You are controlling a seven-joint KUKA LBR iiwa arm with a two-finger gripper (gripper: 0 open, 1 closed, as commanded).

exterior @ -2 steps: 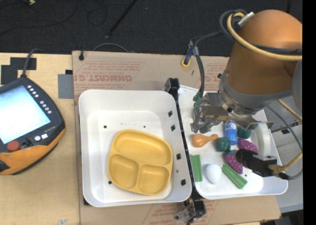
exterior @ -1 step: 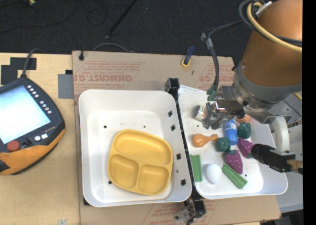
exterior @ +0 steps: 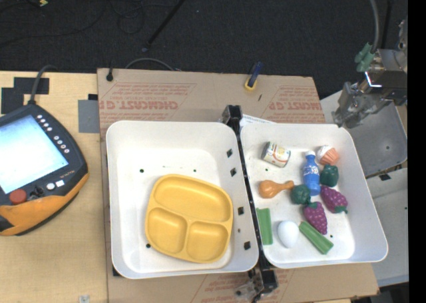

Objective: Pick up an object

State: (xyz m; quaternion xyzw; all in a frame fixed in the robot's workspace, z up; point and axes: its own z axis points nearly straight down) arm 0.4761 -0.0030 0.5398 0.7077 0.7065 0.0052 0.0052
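Objects for picking lie scattered in the right bin (exterior: 363,228): a small tin can (exterior: 275,154) on its side near the back, a blue bottle (exterior: 311,173), an orange drumstick-shaped toy (exterior: 274,188), two purple grape bunches (exterior: 324,208), a dark green lump (exterior: 329,176), a white egg (exterior: 287,233), a green stick (exterior: 265,226) along the inner wall and another green stick (exterior: 315,237) towards the front. A small orange and white piece (exterior: 327,155) sits near the back right corner.

The left bin (exterior: 126,162) holds a yellow divided tray (exterior: 190,218) with three compartments, lying towards the front right of that bin. The two bins meet at a dark clip-lined seam.

Both bins rest on a sheet of brown cardboard (exterior: 166,98) printed with red lettering, laid over a pale wooden bench (exterior: 53,255). A blue and yellow clamp (exterior: 253,76) grips the cardboard's back edge. To the left on the bench lies a teach pendant (exterior: 36,168) with a bright screen and an orange underside.

Behind the bench the floor is dark carpet, with cables and a thin stand leg running across it. At the right, beyond the back corner of the right bin, stands grey metal hardware (exterior: 363,98) that looks like part of the arm; I cannot tell the state of its fingers.
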